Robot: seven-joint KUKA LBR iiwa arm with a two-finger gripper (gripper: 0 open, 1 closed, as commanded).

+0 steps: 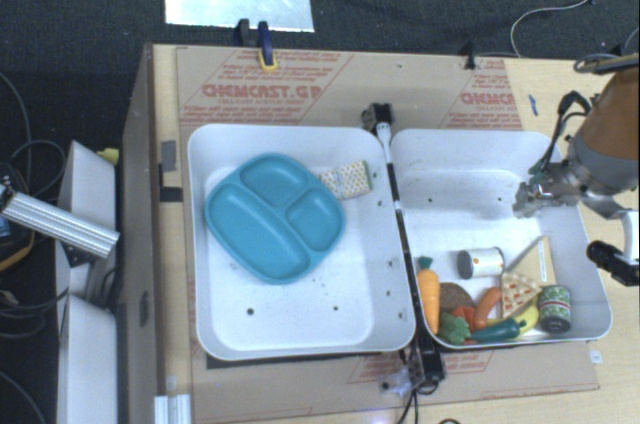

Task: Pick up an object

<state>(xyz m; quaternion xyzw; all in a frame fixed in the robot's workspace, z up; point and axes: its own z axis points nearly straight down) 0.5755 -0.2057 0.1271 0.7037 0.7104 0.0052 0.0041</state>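
Camera view: we sit at the right bin's (470, 174) far right edge, nothing picked yet.

Gripper (530, 199) hangs over the bare upper part of that bin; we cannot tell how wide it is set, and we see nothing held in it. Pick candidates cluster at the same bin's near edge: carrot (429, 297), small white cylinder (482, 262), pizza slice (519, 293), a can (555, 306), green pepper (495, 331), all packed close or touching. Our judgement: go for the white cylinder, it lies most apart from the rest, and come straight down so neighbours don't get shoved. Left of the right bin, the left bin (290, 330) carries a blue divided plate (275, 217) and a patterned sponge-like piece (349, 179) just beside it.
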